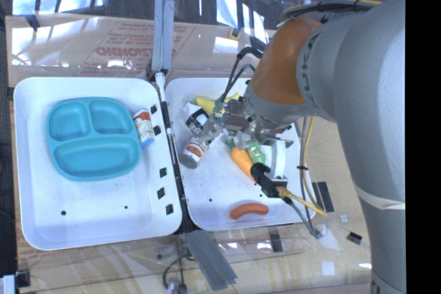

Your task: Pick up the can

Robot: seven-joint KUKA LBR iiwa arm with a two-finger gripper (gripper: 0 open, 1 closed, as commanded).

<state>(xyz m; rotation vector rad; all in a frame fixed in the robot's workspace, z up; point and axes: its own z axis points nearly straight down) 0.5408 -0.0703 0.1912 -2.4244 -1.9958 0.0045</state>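
Pincer (207, 122): we cannot tell its state | can (195, 150): on its side, right bin (289, 217), just below pincer | advice: we descend centred, jaws straddling its round sides, clear of carrot (242, 160).

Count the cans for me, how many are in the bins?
2. One can lies in the left bin beside the blue plate. Another can lies in the right bin. The arm may hide more.

I count two white bins (41, 231), one blue plate (93, 138), two cans (143, 127) (195, 150), one carrot (242, 160), one sausage (249, 211) and one banana (205, 104)
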